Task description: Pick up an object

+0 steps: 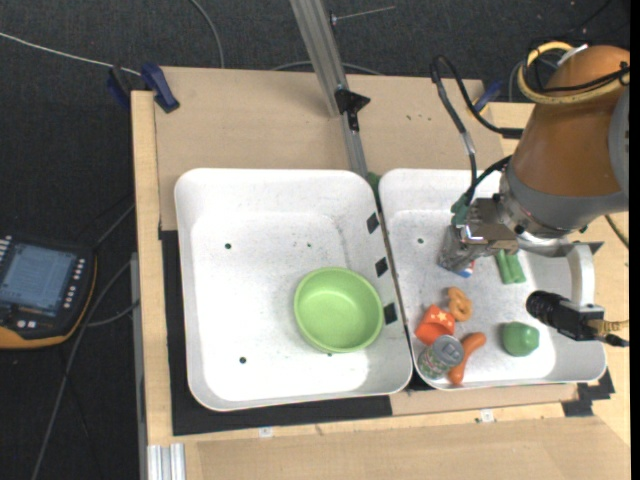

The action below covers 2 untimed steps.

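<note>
- Gripper hangs low in the right bin; from where I stand, its grip can't be judged.
- Objects cluster just below it: orange piece, carrot, green ball.
- Crowding could make it nudge neighbours and come up with nothing.

The things to pick lie in the right bin. Near its front edge stands a small orange piece, and just behind it lies a small orange ring. In the front corner of this bin rests a round grey lid or cup, with an orange carrot-like piece touching it. A green round thing sits further right. A green stick lies behind that.
</note>
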Tool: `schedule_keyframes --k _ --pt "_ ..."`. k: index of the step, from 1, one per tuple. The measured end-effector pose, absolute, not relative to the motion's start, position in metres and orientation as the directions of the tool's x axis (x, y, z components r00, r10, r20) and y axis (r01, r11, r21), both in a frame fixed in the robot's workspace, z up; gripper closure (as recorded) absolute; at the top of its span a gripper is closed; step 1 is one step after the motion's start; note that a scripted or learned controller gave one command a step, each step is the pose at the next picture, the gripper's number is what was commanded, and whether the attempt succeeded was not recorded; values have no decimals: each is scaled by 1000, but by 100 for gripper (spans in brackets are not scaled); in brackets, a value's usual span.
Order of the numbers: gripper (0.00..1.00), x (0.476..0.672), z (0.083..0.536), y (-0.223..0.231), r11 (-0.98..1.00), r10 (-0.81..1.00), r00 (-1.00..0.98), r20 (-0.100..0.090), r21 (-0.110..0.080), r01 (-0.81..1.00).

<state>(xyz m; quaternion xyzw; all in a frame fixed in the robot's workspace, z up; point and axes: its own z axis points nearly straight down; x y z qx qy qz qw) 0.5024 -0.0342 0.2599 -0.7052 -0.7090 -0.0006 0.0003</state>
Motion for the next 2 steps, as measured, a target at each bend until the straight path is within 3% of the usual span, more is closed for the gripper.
schedule_keyframes --k 2 --pt "100 505 240 85 5 1000 -5 1 -1 1000"
